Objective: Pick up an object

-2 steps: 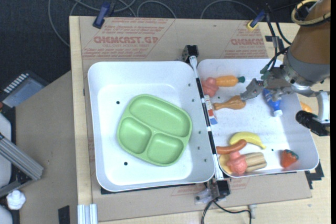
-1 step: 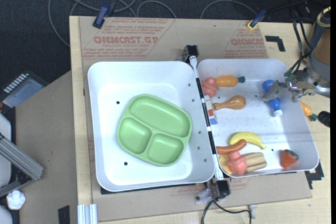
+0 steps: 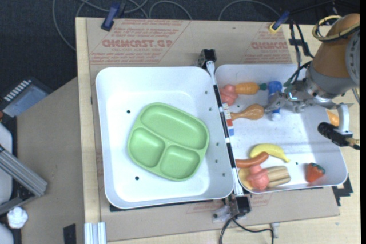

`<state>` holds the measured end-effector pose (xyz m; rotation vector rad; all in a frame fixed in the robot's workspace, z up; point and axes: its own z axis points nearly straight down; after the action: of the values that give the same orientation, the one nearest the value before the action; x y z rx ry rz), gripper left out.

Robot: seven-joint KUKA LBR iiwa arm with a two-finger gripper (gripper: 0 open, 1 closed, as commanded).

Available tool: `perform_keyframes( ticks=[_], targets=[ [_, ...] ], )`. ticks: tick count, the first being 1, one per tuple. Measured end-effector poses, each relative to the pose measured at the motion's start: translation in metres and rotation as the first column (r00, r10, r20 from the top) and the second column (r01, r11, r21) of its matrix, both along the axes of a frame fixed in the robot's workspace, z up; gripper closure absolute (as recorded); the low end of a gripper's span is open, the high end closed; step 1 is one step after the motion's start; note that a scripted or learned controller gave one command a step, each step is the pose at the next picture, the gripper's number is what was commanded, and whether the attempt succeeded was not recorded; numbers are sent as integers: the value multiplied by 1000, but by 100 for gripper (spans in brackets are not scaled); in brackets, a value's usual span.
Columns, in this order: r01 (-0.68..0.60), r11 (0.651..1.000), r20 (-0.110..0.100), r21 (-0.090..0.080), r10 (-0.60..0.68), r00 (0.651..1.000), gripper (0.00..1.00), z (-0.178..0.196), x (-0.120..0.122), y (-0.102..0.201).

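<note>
While the pincer [image 3: 278, 103], whose state I cannot tell, hovers at the right bin's [image 3: 297, 140] twelve o'clock, it should descend squarely over the drumstick toy [image 3: 250, 113] at its nine o'clock.

One camera is watching me, fixed high above the bench and tilted down at a slant. It takes in both shallow white bins, the left one [image 3: 108, 123] and the right one [image 3: 337, 168], with dark floor and cables along the top. My grey arm with its orange band [image 3: 334, 60] comes in from the right side. It stands well back, so the whole bench fits.
</note>
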<state>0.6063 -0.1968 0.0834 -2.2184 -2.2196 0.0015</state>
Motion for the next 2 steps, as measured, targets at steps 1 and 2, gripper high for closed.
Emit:
perform_keyframes(
  ticks=[1,2],
  targets=[
    [-1,1000,-31,-4,1,1000,0,-2,53,39],
    [1,1000,-19,-3,-1,1000,100,9,55,42]
  ],
)
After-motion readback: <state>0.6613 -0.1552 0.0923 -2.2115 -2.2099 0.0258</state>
